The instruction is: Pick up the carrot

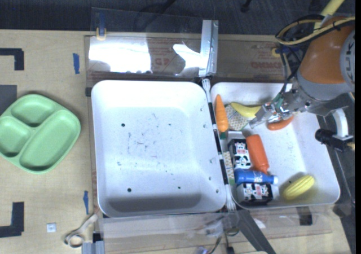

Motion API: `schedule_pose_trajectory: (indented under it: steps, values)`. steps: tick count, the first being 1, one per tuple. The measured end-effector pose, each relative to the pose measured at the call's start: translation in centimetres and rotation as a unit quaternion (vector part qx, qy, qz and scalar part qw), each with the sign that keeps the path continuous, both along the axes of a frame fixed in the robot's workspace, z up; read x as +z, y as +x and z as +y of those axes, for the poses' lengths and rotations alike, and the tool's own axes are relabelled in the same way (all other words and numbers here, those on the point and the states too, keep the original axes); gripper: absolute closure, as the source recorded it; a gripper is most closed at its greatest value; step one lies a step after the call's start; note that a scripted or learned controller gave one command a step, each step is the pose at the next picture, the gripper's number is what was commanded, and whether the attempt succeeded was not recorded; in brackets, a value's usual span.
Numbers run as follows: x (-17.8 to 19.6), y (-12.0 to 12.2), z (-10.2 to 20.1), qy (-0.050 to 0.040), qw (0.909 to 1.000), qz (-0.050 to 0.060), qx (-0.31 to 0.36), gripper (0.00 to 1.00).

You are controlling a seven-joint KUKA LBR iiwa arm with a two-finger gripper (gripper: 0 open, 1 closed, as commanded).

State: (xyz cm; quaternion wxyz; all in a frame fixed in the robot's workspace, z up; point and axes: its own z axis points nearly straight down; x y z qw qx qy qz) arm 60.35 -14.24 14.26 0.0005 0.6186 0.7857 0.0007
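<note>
1. In the right-hand bin (316,151), the gripper (277,110) sits low near the back wall; I cannot tell how it is set, as it blurs into the clutter around it.
2. The carrot (221,113) lies well to the gripper's left, along the bin's left wall, leaf end toward the front.
3. Between tool and carrot lies a yellow banana-like piece (246,110); just under the tool is an orange-red item (278,125); nearer the front stands an orange cylinder (258,153).
4. The step looks like the approach: nothing shows the carrot grasped.
5. Next, I judge the tool must shift left past the yellow piece, line up across the carrot's narrow width, and come down clear of the wall.
</note>
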Motion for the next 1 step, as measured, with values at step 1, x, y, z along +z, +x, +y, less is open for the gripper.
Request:
schedule_pose_trajectory:
  steps: [1]
  values:
    - [-3.65, -3.31, -0.09, -0.0004, 0.9992, -0.003, -0.039, 0.00]
